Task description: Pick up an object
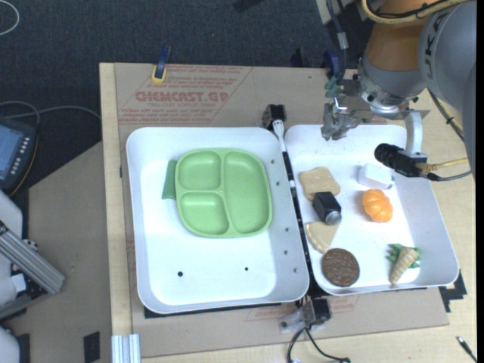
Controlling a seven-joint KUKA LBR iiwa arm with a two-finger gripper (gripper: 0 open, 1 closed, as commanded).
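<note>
My gripper (335,129) hangs over bin's back edge, finger state unclear; bread slice (318,181) just below-left, gotta drop straight, centred.

glossy green plastic tray (224,192), smooth white bins (144,203)

Two white bins (144,203) are sitting side by side, holding one green divided plate (223,193) and seven small objects (376,205).

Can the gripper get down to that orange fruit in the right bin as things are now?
Probably yes. The orange fruit lies uncovered with bare bin floor around it, apart from the white block just behind. The gripper hangs over the right bin's far edge, nothing between them.
</note>
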